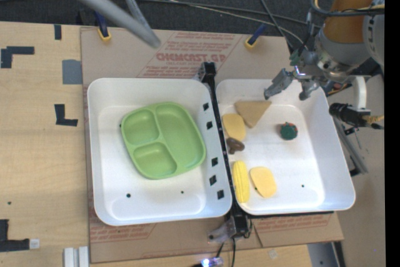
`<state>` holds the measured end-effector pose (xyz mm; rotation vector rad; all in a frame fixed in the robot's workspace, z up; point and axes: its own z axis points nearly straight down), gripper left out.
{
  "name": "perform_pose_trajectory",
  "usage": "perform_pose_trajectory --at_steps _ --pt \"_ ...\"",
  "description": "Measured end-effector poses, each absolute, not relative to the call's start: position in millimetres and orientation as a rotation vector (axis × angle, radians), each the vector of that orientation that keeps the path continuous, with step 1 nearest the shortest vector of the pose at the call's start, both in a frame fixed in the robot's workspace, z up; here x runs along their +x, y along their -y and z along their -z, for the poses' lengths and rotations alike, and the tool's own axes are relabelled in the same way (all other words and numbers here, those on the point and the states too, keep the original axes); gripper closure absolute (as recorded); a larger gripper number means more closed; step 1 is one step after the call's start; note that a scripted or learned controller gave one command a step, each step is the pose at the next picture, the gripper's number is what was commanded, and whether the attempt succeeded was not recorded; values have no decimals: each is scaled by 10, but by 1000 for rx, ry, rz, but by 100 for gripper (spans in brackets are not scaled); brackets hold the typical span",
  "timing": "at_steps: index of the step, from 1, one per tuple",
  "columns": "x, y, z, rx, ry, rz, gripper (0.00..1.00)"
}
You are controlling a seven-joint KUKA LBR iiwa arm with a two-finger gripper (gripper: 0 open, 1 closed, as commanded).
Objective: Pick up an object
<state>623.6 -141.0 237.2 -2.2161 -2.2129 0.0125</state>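
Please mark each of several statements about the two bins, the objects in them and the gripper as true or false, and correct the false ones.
1. The green plate lies in the left bin. True.
2. The corn cob lies on the green plate. False: it lies in the right bin, near the divider between the bins.
3. The gripper is above the far part of the right bin, with nothing between its fingers. True.
4. The small dark green object touches the tan wedge. False: bare bin floor separates them.
5. The green plate has three compartments. True.
6. The right bin holds a single object. False: it holds several.
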Motion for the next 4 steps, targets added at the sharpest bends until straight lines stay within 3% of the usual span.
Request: perform_pose_trajectory --at_steps 1,4 --pt "6256 1407 -2434 -2219 2222 -3 0" --pt "6352 1315 -865 -2215 2221 -8 0"
